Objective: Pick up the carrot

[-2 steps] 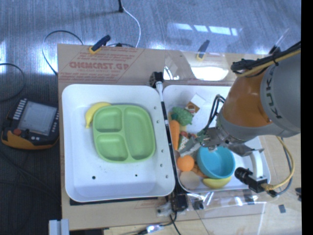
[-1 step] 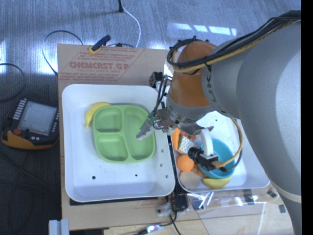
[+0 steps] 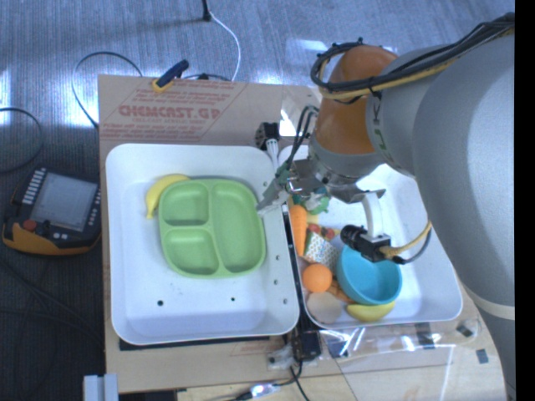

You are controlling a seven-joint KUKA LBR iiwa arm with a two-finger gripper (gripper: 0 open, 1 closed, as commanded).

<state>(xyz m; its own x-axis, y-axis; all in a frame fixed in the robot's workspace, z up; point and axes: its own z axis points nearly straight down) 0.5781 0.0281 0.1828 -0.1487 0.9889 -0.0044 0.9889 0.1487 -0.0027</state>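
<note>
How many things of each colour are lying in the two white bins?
Green: 1, tray
Yellow: 2, banana, yellow piece
Orange: 2, carrot, ball
Blue: 1, bowl
White: 1, egg
Total: 7; a small patterned item is too unclear to sort.

The end effector (image 3: 294, 192) hangs just over the carrot's (image 3: 298, 228) top end in the right bin (image 3: 435, 295); a green divided tray (image 3: 211, 227) fills the left bin (image 3: 134, 307).

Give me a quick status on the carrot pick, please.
Gripper low over right bin's left edge, grip unclear. Carrot lying just below it, along the wall. Crowded: orange ball, blue bowl close by.
</note>
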